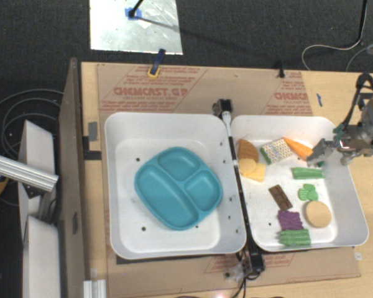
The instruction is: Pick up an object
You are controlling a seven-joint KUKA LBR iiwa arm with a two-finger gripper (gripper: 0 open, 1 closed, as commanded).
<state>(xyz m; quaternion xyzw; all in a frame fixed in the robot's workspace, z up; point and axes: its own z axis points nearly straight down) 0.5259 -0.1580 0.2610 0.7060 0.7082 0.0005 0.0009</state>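
One orange carrot [298, 146] lies in the right bin [354, 225], long axis left-right, tip pointing right toward the end effector [318, 154] just beside it; jaw state unclear.

l bin [121, 135]: tray [177, 187] inside | r bin [348, 228]: food items [286, 191] inside
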